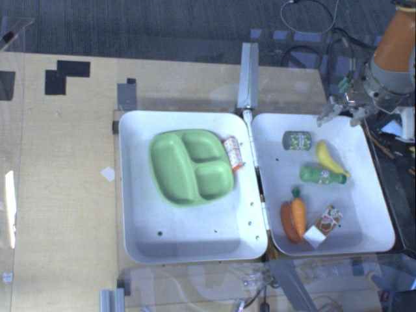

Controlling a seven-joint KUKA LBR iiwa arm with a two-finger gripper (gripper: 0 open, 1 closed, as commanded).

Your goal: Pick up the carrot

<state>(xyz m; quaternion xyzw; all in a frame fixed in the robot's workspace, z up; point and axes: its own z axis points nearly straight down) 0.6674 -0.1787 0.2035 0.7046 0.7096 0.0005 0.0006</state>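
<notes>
No legible text anywhere: print on the small can [297, 140], the green bottle [321, 175], the carton [325, 225] at five o'clock and the packet [233, 153] by the green tray [191, 167] too blurred to read

place: robotics lab | evidence: bench [58, 194] with twin white bins [140, 239], loose cables [312, 12], carpet floor [130, 12]

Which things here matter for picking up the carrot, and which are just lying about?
For the job:
carrot, in the right bin
gripper, above that bin's far edge

Lying about:
banana
green bottle
can
small carton
green divided plate and a packet in the left bin
</notes>
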